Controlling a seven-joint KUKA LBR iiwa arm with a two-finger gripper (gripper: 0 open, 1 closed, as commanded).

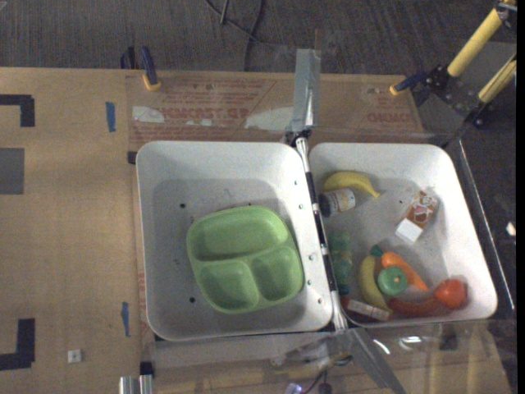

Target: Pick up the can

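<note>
Camera view puts what I take for the can, a small labelled cylinder lying on its side, in the right bin against the banana near the dividing wall, so a grasp should straddle its narrow width, clear of both.

can | green top, upright | right bin, among toy food

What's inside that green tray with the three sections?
The green tray in the left bin has nothing visible in its three compartments. Whatever lies beneath it is covered.
</note>
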